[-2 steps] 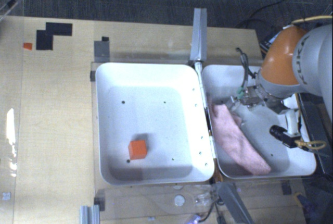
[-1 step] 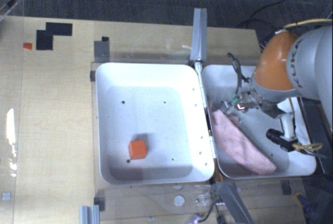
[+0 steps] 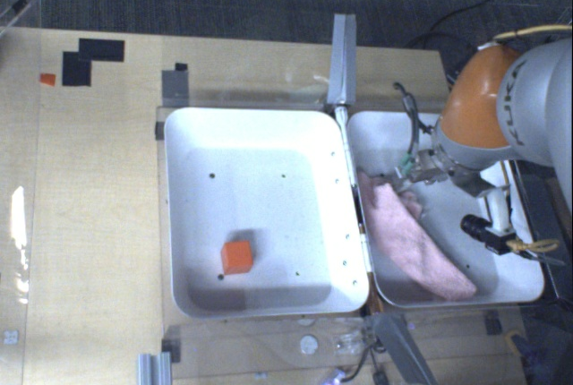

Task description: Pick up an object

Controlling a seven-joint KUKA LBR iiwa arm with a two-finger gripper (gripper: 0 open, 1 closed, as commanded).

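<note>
I read the step as the approach phase of a pick. The gripper (image 3: 414,170) sits low in the right bin (image 3: 524,285), at the upper end of the pink cloth (image 3: 414,240); I cannot tell its state. The cloth lies diagonally along the bin's left side. An orange block (image 3: 237,257) rests in the left bin (image 3: 269,141). Next I need confirmed closure on the cloth, then a vertical lift.
</note>
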